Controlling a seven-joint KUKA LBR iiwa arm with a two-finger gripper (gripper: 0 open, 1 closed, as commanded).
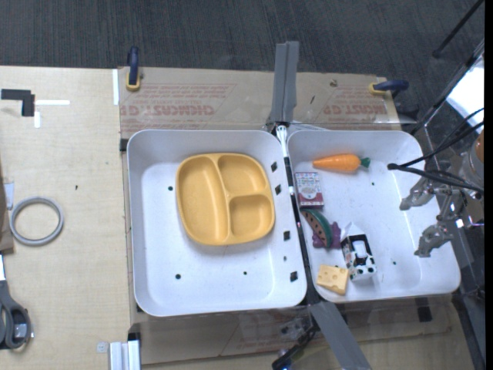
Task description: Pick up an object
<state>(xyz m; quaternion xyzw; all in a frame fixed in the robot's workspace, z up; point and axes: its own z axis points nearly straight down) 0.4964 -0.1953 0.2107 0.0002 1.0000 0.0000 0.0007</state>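
The right bin (400,272) holds an orange carrot (337,162), a small red and white box (308,189), a green and purple toy slice (321,228), a black and white toy (359,254) and a yellow cheese wedge (333,278). My gripper (421,222) hangs over the bin's right side, open, its two fingers spread apart with nothing between them. It stands well to the right of the toys. A yellow divided plate (225,197) lies in the left bin (154,284).
A grey bar (285,83) runs down to the wall between the two bins. On the wooden bench to the left lie a tape roll (35,220) and scissors (11,322). Clamps (133,68) hold the cardboard behind the bins.
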